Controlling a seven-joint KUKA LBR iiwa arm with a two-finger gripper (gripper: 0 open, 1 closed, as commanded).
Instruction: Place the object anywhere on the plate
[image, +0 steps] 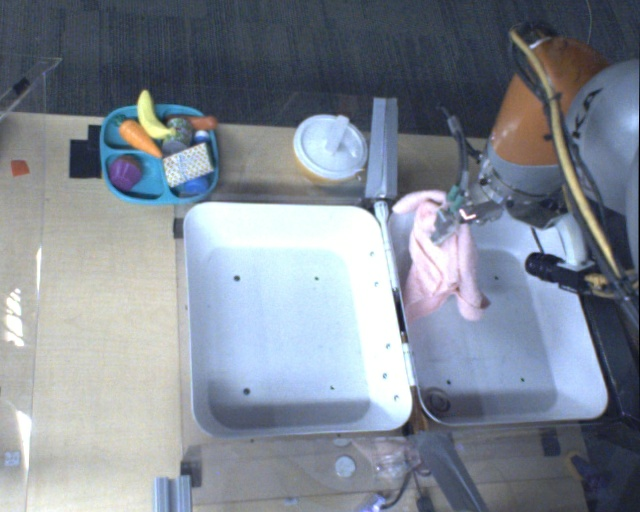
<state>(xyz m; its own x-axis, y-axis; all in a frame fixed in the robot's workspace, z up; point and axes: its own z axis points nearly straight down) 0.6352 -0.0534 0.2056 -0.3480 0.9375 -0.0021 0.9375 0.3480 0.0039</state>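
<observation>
The two-finger gripper (452, 212) is seen closed narrowly on a soft pink cloth (443, 264), which is pinched at its upper part and hangs down toward six o'clock over the right white bin (520, 390). One cloth is counted, and two shallow bins; the left white bin (290, 320) lies at nine o'clock. At ten o'clock, a round white plate (330, 147) and one blue tray of toy food (160, 152) are seen.

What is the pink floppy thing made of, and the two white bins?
The pink floppy thing looks like soft cloth, maybe a towel: it droops in folds and looks matte. The left bin and right bin look like hard plastic, smooth with a slight sheen and rounded moulded corners, though I can't be sure.
</observation>
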